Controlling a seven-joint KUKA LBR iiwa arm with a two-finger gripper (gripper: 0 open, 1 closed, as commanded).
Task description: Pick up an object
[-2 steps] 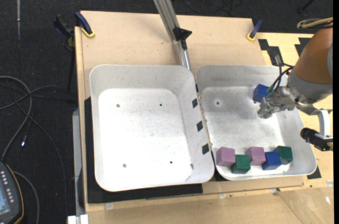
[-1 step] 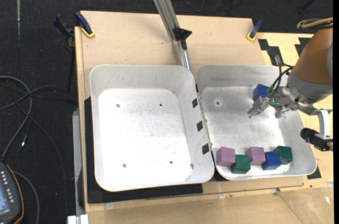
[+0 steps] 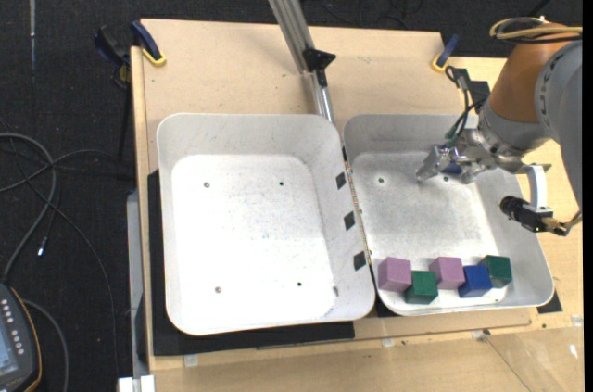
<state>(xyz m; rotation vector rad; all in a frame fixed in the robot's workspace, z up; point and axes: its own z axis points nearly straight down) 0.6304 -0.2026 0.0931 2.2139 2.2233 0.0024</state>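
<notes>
Tool [image 3: 443, 166], metallic, over smooth white bin [image 3: 417, 214]

a wooden bench [image 3: 232, 70] bears 2 white bins [image 3: 185, 140], with a metal pole [image 3: 283, 1] slanting above and clamps [image 3: 148, 43] at its corners.

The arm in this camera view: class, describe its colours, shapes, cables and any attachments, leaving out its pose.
The arm is a thick, rounded grey body with an orange band above the wrist. A yellowish cable loops over its top, and dark cables run down to the wrist. The gripper is small, metallic grey with a bluish part. A white bracket with a black fitting hangs below the wrist.
</notes>
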